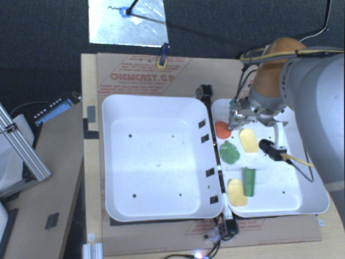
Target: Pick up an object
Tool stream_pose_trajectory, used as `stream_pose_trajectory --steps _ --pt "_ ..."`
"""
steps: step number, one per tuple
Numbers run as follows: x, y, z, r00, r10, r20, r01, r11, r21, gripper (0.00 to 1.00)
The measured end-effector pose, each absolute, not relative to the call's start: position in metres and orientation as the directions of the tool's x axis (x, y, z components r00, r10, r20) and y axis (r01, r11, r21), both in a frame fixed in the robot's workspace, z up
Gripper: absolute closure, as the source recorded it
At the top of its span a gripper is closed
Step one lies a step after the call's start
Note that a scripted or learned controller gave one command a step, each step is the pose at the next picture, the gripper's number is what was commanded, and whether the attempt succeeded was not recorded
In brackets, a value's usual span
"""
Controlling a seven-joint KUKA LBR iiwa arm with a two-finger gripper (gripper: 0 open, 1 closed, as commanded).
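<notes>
The orange object [221, 129] lies in the right bin [310, 198], with the pincer [235, 122] just beside it; whether its jaws are spread I cannot tell.

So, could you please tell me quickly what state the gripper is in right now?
Gripper: low in the right bin, beside the orange piece; open or shut cannot be told.

The right bin [310, 201] serves as landmark: inside it lie 5 objects. An orange-red disc [221, 128] sits near its upper left corner, with the gripper [235, 124] just beside it (fingers obscured). A yellow piece [248, 140], a green lump [229, 152], a green block [249, 181] and another yellow object [236, 192] lie lower.
</notes>
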State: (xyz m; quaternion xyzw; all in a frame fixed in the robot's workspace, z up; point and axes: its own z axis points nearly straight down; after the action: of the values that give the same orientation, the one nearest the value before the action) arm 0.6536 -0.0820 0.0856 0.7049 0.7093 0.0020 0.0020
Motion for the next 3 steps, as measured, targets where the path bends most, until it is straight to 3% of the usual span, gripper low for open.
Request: stream_pose_trajectory --steps 1,2,3 --pt "0.583 -0.088 0.084 0.000 1.000 0.000 1.000 0.000 -0.005 1.00" --pt "0.578 -0.071 0.284 -0.006 1.000 -0.002 1.000 0.006 0.021 1.00" --pt "0.600 -0.028 0.486 -0.009 1.000 -0.001 1.000 0.009 0.023 1.00"
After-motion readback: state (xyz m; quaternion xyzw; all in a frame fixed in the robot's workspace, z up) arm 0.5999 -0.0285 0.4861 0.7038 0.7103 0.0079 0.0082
